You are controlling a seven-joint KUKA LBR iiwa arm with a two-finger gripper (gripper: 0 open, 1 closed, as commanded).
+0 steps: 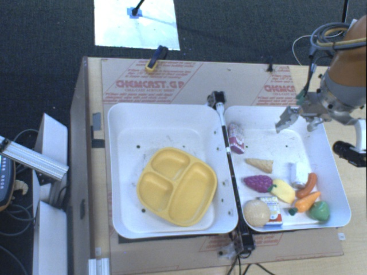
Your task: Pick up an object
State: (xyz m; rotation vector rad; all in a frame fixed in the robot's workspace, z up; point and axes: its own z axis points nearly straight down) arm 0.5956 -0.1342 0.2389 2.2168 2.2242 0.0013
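Two white bins (123, 153) sat on the table (172, 82): one yellow divided plate (176, 186) left, nine small toy foods right. One orange carrot (308, 201) pointed lower-left. The tool (302, 121) hung with fingers spread, holding nothing.

Dark grey carpeted floor (46, 33) around the bench, pale square sheet (136, 16) lying on it beyond the bench's far edge, brown cardboard-covered bench top (172, 79) printed with red lettering, silver aluminium rail (34, 158) and white panels (51, 234) off its left edge
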